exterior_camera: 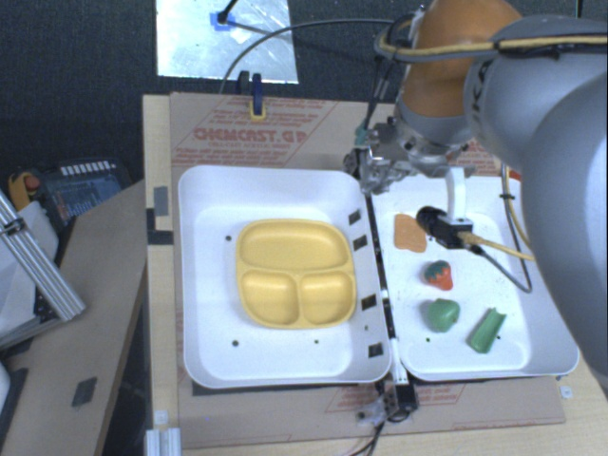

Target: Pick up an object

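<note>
I see the tool (376, 175) at the far left corner of the right bin (532, 361), by the divide between bins; I cannot tell whether it is released or clenched. The orange flat piece (409, 235) lies just beside it, nearer the camera. Farther off lie a red-and-green piece (438, 275), a green lump (442, 313) and a green bar (486, 331). The left bin (204, 255) holds a yellow divided plate (293, 272). Printed cardboard (256, 131) covers the tabletop beneath.

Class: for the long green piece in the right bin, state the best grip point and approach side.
Probably grip the long green piece at its middle, from above, closing across its narrow width. It lies flat and slanted, with bare floor of the right bin along both long sides.
</note>
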You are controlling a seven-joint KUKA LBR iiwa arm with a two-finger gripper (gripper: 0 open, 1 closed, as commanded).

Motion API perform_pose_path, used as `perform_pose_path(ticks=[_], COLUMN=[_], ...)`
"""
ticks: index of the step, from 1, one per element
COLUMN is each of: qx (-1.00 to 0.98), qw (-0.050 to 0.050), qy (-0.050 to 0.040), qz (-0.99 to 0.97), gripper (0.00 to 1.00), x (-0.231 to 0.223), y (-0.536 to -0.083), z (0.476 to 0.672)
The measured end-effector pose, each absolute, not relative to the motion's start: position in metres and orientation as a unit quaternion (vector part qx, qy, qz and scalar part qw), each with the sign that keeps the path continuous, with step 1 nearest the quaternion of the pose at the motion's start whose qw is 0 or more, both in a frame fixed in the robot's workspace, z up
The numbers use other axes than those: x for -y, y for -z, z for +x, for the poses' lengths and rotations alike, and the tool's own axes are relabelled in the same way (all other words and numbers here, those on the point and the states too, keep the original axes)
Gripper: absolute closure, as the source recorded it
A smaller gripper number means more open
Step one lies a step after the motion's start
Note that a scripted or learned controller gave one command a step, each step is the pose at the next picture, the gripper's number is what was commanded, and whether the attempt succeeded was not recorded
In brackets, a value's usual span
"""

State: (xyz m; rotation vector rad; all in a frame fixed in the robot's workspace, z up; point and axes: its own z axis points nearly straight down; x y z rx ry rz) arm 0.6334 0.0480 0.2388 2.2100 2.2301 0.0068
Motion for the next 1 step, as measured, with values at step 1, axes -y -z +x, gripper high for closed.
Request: perform_pose_path(ticks=[1], qx=[-0.71], qw=[0.0], qy=[-0.002], qz=[0.704], gripper=[1.0], x=[-0.1031], y=[-0.2386], z=[0.6467])
